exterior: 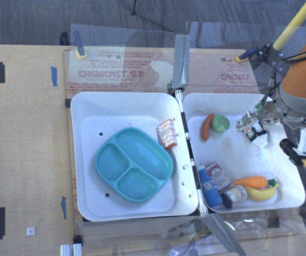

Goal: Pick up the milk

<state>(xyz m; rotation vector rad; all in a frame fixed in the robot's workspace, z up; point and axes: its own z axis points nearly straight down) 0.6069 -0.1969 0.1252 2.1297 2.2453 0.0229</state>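
Gripper (251, 126) low over the far right part of the right bin (281, 204), open or closed impossible to tell. Milk (212, 181), taken as the blue, white and red carton, lying in the same bin at the near left corner, against the dividing wall, well apart from the gripper and diagonally across from it. Hemmed by a can (234, 195) touching its right side, with a carrot (254, 182) and banana (262, 192) beyond. Bare white floor between gripper and carton.
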